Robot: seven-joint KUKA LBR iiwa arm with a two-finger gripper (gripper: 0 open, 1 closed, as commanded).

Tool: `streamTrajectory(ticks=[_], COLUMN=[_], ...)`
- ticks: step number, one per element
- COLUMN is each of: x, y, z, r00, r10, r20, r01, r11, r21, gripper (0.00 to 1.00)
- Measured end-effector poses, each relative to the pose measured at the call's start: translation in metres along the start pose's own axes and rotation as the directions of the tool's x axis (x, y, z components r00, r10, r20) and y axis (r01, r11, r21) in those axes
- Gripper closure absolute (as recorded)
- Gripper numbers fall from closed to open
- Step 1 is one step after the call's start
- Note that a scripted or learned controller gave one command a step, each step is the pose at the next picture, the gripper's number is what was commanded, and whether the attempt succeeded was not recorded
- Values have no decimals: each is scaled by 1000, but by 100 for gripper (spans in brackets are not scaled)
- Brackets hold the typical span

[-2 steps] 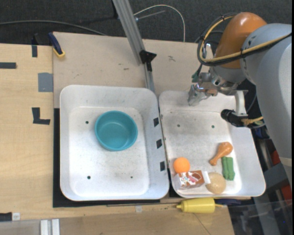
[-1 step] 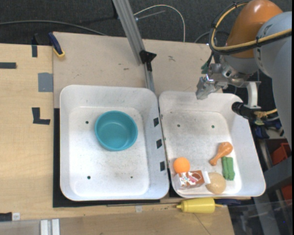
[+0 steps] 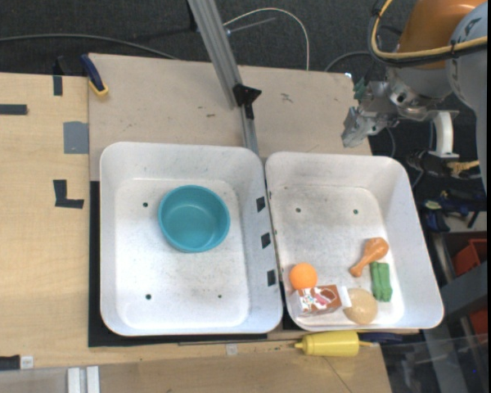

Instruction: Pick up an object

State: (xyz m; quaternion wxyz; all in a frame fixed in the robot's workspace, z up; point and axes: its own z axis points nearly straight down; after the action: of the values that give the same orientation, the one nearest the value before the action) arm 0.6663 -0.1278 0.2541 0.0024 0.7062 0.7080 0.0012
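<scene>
My gripper [image 3: 356, 129] hangs above the far right corner of the right bin [image 3: 327, 178], well away from the objects. In that bin's near right corner lie an orange ball [image 3: 304, 276], a small red and white packet [image 3: 320, 299], a beige round object [image 3: 361, 307], a green piece [image 3: 380, 282] and an orange drumstick-shaped toy [image 3: 369, 256]. A teal bowl [image 3: 194, 218] sits upright in the left bin [image 3: 123, 301]. Nothing shows between the gripper's fingers.
A yellow bottle-shaped object [image 3: 331, 344] lies on the bench just outside the right bin's near edge. A slanted metal pole [image 3: 221, 47] rises behind the bins. Cables run along the back of the bench.
</scene>
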Motion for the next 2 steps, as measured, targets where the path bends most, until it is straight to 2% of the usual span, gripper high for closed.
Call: streamTrajectory(ticks=[2], x=[101], y=[-26], z=[-6], r00=[1000], r10=[-3], r20=[-3], r01=[3], r11=[1000], r21=[7], gripper=[100])
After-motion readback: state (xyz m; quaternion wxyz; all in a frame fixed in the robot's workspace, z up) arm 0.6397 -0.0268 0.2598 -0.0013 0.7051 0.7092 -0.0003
